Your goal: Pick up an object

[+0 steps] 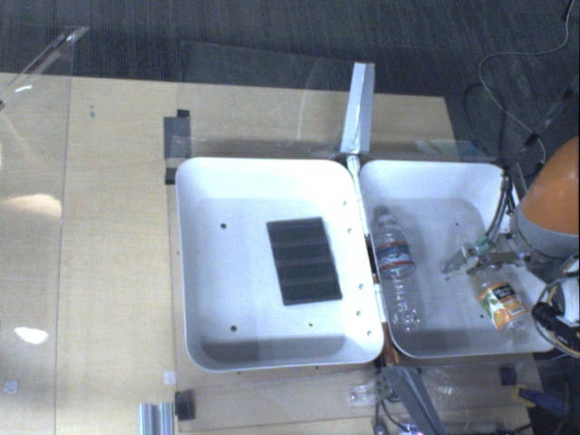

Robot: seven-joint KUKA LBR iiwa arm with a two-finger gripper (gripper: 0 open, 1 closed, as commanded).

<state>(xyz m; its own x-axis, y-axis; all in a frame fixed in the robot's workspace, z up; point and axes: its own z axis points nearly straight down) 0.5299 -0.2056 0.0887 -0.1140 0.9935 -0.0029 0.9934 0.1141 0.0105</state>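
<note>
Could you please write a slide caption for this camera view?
Pincer hovers in right bin between bottle and carton; black pad in left bin.

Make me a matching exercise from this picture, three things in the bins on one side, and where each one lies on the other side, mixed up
Things:
1. dark ridged block
2. clear plastic bottle
3. small orange and green packet

Places:
A. right bin, along its left wall
B. middle of the left bin
C. right bin, near its right side, just below the gripper

Pairs: 1-B, 2-A, 3-C
</note>
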